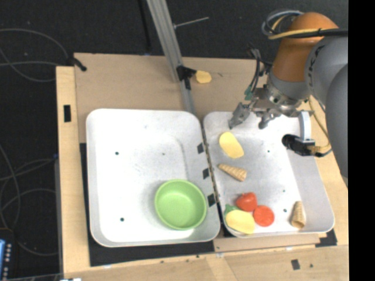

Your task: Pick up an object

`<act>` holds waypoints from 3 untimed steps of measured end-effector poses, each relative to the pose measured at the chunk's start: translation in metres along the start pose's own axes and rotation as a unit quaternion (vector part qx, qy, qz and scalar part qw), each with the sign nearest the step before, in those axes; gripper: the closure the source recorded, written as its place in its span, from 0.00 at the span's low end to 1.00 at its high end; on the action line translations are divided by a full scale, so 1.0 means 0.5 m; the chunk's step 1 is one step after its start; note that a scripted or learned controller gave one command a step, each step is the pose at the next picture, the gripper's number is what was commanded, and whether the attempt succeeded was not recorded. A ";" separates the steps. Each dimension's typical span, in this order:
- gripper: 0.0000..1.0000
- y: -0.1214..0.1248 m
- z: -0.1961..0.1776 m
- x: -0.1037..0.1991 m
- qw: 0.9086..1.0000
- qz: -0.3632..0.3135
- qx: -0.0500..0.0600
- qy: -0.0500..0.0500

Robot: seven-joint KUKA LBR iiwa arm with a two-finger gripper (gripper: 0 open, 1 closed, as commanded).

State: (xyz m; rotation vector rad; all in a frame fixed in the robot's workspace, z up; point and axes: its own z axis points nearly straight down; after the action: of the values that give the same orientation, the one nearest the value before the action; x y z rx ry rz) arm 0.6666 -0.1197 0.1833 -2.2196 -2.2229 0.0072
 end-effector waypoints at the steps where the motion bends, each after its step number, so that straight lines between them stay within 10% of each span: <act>1: 0.00 -0.006 0.127 -0.007 1.000 0.001 0.001 0.000; 2: 1.00 -0.001 0.095 -0.008 1.000 0.002 -0.004 0.001; 3: 1.00 -0.011 -0.010 -0.024 1.000 0.001 -0.005 0.001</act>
State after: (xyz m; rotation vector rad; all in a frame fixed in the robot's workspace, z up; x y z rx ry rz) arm 0.6609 -0.1316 0.1881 -2.2243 -2.2253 -0.0064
